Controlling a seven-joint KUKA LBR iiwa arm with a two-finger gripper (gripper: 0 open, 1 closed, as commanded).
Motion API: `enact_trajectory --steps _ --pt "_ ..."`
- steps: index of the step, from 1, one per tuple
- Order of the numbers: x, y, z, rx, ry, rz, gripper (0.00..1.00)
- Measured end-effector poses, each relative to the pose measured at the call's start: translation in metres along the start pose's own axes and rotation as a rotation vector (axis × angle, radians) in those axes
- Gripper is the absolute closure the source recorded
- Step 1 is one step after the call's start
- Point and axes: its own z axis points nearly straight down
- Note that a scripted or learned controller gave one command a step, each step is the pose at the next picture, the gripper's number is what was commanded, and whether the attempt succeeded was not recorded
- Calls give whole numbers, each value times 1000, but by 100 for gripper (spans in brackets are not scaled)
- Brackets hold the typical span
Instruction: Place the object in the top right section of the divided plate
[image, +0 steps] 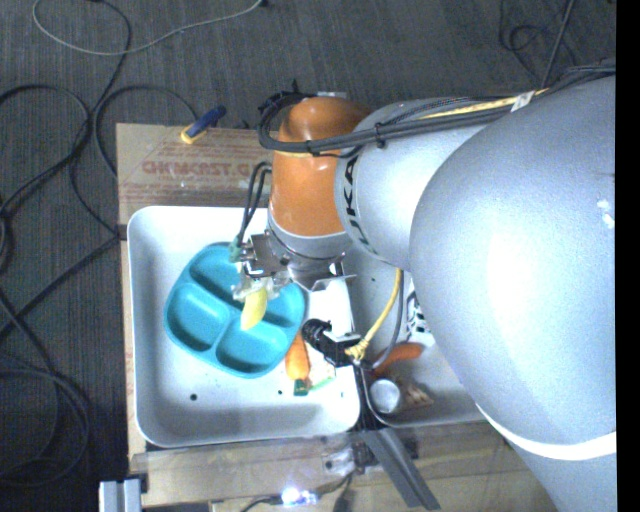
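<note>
A blue divided plate (205, 310) lies tilted in the left white bin (150, 400). My gripper (256, 289) hangs over the plate's right side, below the orange wrist band. A small yellow object (253, 310) points down from between the fingertips, and its lower end is over the plate's divider ridge near the right-hand sections. The gripper looks shut on its upper end. Whether the object touches the plate is unclear.
An orange carrot with a green tip (298, 364) lies in the left bin just off the plate's right edge. The right bin (440, 412) holds an orange item (405, 352) and a white round piece (385, 398). The arm hides most of that bin.
</note>
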Motion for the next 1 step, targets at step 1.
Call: enact_trajectory --steps 1 --pt "-20 -61 -99 -3 1 -106 100"
